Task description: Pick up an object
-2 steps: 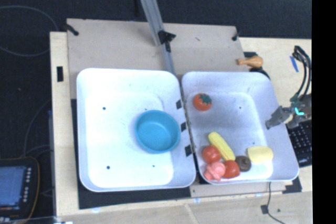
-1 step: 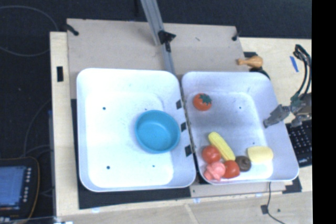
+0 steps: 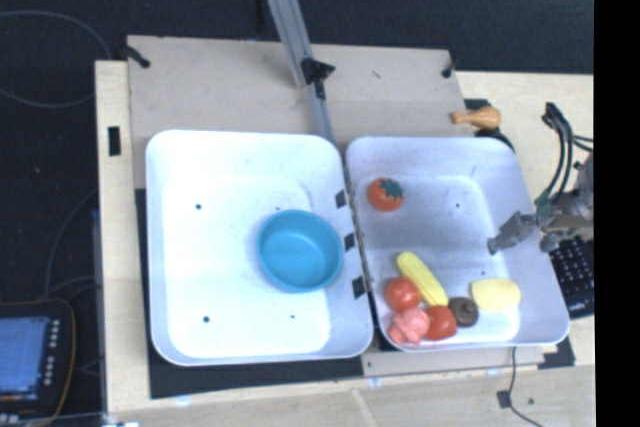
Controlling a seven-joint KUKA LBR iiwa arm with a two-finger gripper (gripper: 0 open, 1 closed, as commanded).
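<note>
The claw (image 3: 512,233) hangs just above the pale yellow piece (image 3: 495,295).

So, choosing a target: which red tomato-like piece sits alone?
The tomato with the green top, alone in the right bin's far half; the other two crowd the near corner.

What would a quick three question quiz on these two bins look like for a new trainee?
1. True or false: the blue bowl sits in the right bin.
2. Which item lies nearest the pincer? A) pale yellow block B) tomato with green top C) pink toy
3. What long yellow item lies between the red ball and the brown ring?

Key: 1. False, it is in the left bin. 2. A. 3. The banana.
</note>
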